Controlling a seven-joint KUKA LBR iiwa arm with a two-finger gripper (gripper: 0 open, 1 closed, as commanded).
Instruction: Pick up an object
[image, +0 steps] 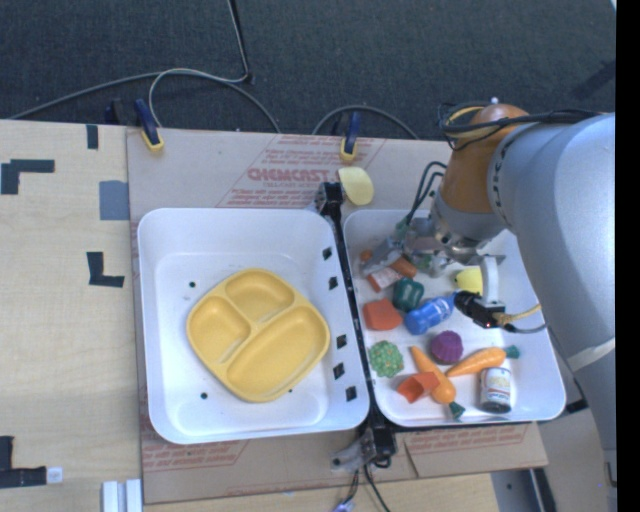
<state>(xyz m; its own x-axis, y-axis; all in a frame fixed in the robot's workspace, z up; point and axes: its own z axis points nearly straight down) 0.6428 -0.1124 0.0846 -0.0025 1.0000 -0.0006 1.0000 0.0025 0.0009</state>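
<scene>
My gripper (408, 250) hangs low over the far left part of the right bin (545, 400), under the orange-banded wrist (478, 175). Just below it lie a small orange-brown piece (385, 272) and a teal toy (407, 294). Around them sit a red-orange block (380, 316), a blue toy (428, 315), a purple ball (447, 347), a green broccoli (384, 357), an orange carrot (478, 361), a second carrot (432, 374), a small bottle (495, 388) and a yellow piece (470, 279).
The left bin (160, 260) holds a yellow divided plate (258, 333). A pale yellow object (356, 185) lies on the cardboard behind the bins. Clamps (148, 127) and cables run along the back edge. The arm's grey body covers the right bin's far right side.
</scene>
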